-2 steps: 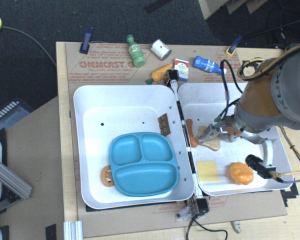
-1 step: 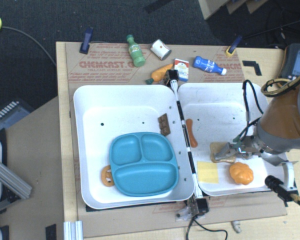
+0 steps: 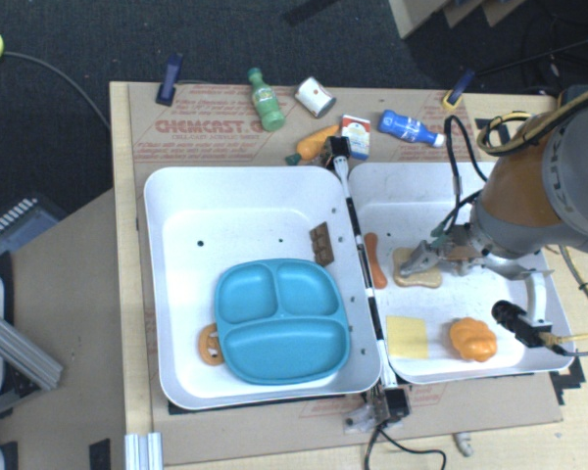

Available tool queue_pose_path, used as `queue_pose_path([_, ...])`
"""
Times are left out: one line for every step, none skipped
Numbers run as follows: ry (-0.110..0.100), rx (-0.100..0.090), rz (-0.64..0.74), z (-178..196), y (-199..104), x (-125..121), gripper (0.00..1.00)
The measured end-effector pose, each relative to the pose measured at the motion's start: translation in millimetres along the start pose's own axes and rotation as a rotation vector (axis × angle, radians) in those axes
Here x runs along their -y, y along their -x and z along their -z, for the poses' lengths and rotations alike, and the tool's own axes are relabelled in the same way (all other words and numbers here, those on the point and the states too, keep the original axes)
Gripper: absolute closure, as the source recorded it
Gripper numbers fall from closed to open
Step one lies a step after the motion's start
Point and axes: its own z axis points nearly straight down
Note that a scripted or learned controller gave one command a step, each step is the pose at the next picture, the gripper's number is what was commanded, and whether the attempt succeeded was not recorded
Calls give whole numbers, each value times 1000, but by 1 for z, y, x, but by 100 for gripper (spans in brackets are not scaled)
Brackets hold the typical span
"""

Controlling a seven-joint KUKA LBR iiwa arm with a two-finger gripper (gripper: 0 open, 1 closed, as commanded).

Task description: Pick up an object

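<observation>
Flat tan bread slice (image 3: 418, 271)

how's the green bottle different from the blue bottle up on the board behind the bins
The green bottle lies behind the left bin; the blue bottle lies behind the right bin. The green bottle runs nearly front to back with its cap toward the far edge, while the blue bottle lies mostly sideways, its white cap pointing right. The green bottle is green throughout with a pale label; the blue bottle carries a white label. Both lie on their sides on the board, outside the bins.
</observation>
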Motion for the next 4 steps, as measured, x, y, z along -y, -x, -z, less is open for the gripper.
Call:
queue_pose_path([-4, 0, -2, 0, 13, 51, 0])
queue_pose_path([0, 0, 0, 0, -29, 6, 0])
queue_pose_path([2, 1, 1, 10, -29, 6, 100])
queue_pose_path([-6, -1, 2, 98, -101, -48, 100])
